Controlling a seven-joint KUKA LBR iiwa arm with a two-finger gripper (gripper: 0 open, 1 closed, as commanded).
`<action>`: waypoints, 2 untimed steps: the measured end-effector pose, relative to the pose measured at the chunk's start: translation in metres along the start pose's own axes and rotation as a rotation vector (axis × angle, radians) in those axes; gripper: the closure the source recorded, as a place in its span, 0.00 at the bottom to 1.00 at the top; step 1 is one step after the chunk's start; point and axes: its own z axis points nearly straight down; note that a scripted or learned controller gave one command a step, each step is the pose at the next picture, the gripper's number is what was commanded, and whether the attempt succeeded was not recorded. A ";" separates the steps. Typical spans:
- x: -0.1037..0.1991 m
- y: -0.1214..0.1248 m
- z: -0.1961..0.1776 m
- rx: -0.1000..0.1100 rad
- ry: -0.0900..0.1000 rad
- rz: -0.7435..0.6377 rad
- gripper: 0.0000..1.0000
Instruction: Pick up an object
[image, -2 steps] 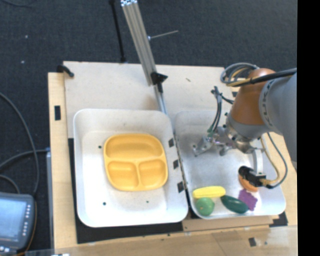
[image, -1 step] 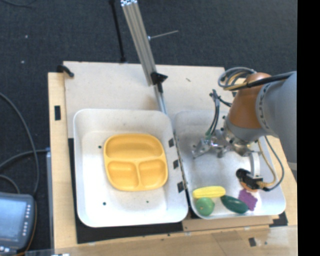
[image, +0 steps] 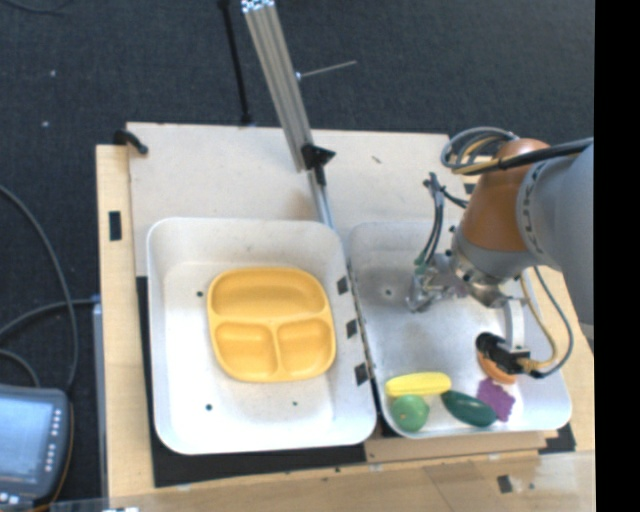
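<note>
Camera view, two bins, one yellow tray, hand state unclear.

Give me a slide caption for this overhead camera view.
Robot gripper over the right bin, toys clustered at its near edge; yellow divided tray in the left bin.

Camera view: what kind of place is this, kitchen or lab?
Most likely a robotics lab test bench. Two white bins sit on a plain board, toy food lies in the right one, an aluminium camera mast rises behind, and loose cables run over dark carpet.
</note>
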 end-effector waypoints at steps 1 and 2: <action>-0.010 0.004 -0.060 -0.004 -0.001 -0.003 1.00; -0.013 0.005 -0.104 -0.003 0.000 -0.009 1.00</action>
